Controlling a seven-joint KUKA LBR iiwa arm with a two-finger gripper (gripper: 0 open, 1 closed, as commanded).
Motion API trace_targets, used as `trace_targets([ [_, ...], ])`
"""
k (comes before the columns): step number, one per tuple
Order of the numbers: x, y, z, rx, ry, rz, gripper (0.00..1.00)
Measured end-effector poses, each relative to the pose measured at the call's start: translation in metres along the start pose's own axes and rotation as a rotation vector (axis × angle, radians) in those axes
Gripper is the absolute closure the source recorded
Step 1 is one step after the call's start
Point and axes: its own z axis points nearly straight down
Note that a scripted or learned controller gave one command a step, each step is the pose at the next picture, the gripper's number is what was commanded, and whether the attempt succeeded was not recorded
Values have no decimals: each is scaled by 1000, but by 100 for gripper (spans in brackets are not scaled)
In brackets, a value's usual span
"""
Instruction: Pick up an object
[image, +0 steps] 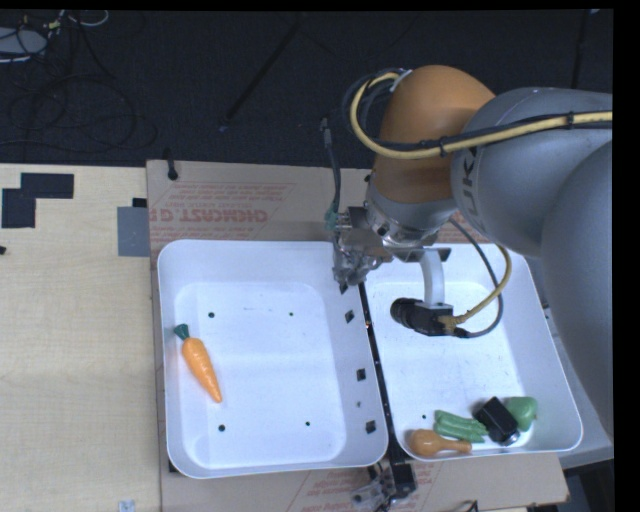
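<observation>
Pale wooden bench top (70, 330) spreads out beneath me, with a sheet of printed cardboard (250, 205) laid over it as a bed for two shallow white bins, and dark floor with loose cables lies beyond. My arm (530, 180) reaches in from the right, its orange band (430, 110) bulking over the wrist, and that bulk is why I see so little of my own tool: my gripper (348, 268) hangs just over the seam where the left bin (165, 300) and the right bin (560, 400) meet, and I cannot tell how it is set or whether it has hold of anything. Nothing I could pick lies under it. A toy carrot (202, 368) rests by the left wall of the left bin, slanted with its green top toward the far side, well apart from me. My other choices crowd the near corner of the right bin: a green pod-like piece (458, 426), an orange pear-shaped piece (436, 442), a small black block (495, 418) and another green piece (522, 408), all touching or nearly so. I judge the carrot the easier prize, since it lies alone with room on both sides, while the clustered ones would likely jostle each other. Either way, I am hovering between the bins with no object yet approached.
</observation>
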Motion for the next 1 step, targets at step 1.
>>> trace_targets([
  [1, 26, 27, -41, -18, 1, -1, 100],
])
